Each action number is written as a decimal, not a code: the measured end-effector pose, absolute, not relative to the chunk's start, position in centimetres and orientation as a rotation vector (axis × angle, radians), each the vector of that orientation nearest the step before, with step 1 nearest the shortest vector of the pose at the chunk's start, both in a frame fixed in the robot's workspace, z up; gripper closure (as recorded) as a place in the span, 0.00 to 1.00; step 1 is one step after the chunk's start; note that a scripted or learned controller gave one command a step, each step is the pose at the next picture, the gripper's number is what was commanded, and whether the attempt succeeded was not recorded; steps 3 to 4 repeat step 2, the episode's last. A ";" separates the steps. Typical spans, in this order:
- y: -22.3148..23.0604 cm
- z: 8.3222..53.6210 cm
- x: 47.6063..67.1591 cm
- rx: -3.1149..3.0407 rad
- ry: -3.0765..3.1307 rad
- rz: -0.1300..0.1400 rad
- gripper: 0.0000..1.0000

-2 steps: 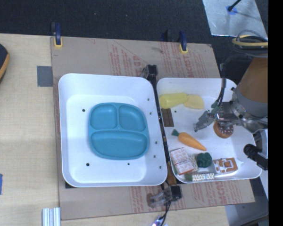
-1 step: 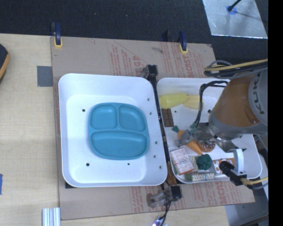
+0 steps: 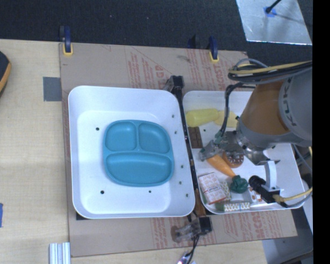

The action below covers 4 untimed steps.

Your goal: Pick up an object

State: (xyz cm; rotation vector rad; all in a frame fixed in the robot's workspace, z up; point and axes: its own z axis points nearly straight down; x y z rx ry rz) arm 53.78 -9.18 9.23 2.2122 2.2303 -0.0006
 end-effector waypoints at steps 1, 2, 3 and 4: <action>-9.6 10.4 53.8 2.212 2.224 -0.004 1.00; -5.0 19.7 53.1 2.211 2.230 0.007 1.00; -5.0 19.7 53.1 2.211 2.230 0.007 1.00; -5.0 19.7 53.1 2.211 2.230 0.007 1.00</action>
